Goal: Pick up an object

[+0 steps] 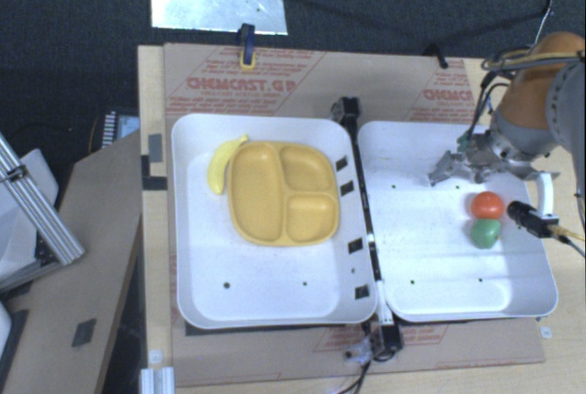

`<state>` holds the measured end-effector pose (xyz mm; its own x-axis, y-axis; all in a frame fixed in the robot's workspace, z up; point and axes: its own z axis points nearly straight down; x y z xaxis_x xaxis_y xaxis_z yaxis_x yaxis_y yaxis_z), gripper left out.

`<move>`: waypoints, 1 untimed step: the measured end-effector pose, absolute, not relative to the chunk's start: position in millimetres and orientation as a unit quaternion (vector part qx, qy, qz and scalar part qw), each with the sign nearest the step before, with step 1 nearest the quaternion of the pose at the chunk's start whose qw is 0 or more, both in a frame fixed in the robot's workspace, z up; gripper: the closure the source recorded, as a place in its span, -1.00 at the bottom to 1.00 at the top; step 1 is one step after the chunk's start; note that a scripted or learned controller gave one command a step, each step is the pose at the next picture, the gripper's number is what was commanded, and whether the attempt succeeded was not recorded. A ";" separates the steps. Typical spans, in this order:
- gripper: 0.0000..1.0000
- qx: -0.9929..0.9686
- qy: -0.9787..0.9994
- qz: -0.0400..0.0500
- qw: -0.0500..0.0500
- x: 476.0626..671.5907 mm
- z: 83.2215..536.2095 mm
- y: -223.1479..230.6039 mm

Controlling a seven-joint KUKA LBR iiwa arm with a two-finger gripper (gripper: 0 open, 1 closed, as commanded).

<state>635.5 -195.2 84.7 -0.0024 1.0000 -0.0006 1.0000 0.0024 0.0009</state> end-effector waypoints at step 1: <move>1.00 0.706 0.708 0.001 0.003 637.0 97.1 -195.4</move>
